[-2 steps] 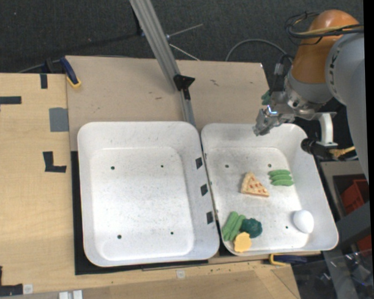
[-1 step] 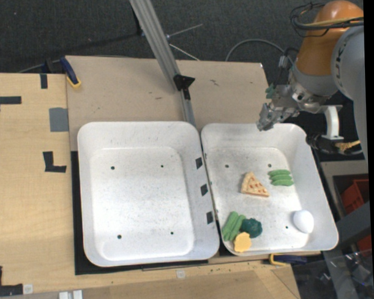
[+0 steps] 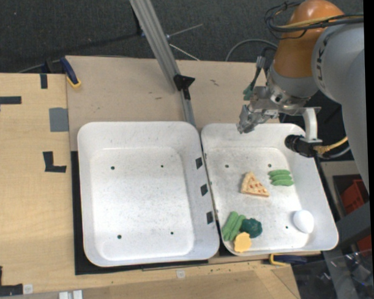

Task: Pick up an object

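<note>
My two-finger gripper [image 3: 246,125] hangs over the right white bin's [image 3: 311,190] far rim; finger spread indiscernible. Orange waffle-textured wedge [image 3: 254,186] lies mid-bin, green pod pair [image 3: 281,177] just beside it.

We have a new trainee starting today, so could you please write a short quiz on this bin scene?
1. True or false: the pizza-slice toy lies in the right bin.
2. What lies closest to the white egg-shaped object? A) the green pea pod B) the yellow piece
3. The pincer hovers over the right bin's ____ edge.

Key: 1 true; 2 A; 3 far.
</note>
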`<state>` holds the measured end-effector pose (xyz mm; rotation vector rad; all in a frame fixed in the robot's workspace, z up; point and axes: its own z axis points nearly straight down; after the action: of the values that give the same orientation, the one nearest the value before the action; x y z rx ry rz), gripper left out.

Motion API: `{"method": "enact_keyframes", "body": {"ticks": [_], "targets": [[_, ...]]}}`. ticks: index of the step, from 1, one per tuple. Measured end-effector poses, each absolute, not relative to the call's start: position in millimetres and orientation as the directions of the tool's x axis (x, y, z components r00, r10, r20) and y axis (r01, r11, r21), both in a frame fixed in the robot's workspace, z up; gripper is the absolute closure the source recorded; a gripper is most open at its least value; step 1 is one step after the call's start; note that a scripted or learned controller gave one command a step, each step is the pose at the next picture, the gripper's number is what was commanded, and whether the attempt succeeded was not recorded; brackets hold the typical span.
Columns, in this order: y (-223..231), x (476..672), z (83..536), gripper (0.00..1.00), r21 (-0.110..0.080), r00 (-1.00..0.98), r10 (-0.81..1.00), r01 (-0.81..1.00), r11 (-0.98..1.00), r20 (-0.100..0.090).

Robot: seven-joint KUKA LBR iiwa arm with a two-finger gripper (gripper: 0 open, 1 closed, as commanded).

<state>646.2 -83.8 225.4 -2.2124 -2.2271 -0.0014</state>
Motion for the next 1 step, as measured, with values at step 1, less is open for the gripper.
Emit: {"method": "enact_keyframes", "body": {"ticks": [1], "targets": [[-26.2, 644.5, 233.3, 1.00, -0.001, -0.007, 1.000, 1.000, 0.007, 0.003]]}}
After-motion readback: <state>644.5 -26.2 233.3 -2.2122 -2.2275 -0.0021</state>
